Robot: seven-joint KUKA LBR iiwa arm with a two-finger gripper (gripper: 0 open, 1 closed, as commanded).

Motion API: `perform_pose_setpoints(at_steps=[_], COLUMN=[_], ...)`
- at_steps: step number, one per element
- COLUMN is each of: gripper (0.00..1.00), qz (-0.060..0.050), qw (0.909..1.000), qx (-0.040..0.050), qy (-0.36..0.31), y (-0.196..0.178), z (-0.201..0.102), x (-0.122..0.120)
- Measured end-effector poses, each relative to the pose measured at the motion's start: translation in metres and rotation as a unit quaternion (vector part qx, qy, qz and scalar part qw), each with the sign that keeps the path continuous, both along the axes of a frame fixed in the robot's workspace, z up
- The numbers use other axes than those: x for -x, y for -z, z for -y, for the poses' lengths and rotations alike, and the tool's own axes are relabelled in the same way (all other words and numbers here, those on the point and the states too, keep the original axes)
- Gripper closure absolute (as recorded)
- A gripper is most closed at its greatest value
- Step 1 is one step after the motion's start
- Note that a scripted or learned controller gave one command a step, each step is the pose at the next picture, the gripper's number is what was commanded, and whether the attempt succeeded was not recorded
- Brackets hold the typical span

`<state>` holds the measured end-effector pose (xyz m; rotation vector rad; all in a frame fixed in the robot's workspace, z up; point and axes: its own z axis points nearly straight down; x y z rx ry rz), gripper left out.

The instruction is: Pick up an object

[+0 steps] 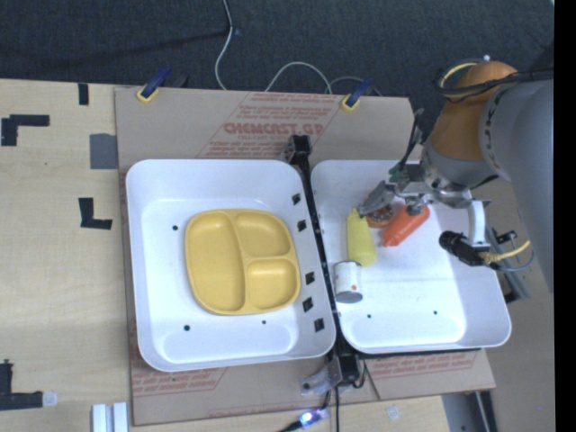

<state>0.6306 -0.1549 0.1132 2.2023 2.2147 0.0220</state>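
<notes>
Gripper (pixel 389 207) low in right bin (pixel 468 318), over orange carrot-like piece (pixel 405 226); grip state can't tell. Yellow block (pixel 361 239) at its 8 o'clock, white can (pixel 346 280) beyond. Yellow tray (pixel 241 261) in left bin (pixel 157 223).

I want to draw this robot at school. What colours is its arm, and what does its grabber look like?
The arm is thick, round and grey, with a shiny orange band above the wrist. The gripper at its tip is small, dark and metal-looking. Thin dark cables run beside the orange part, and a black fitting with a cable hangs beneath the arm.
</notes>
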Motion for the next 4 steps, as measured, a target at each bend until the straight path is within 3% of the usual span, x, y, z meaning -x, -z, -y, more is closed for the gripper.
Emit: perform_pose_setpoints(at_steps=[1,2,3,4], gripper=[1.0,1.0,1.0,1.0], qz=[0.001,-0.01,-0.009,-0.011], qw=[1.0,1.0,1.0,0.9999], qx=[0.0006,-0.0009,-0.0012,-0.0018], qy=[0.0,0.002,0.001,0.002], y=[-0.009,-0.07,-0.12,-0.131], z=[0.0,0.006,0.001,0.0], x=[-0.001,-0.004,-0.014,-0.014])
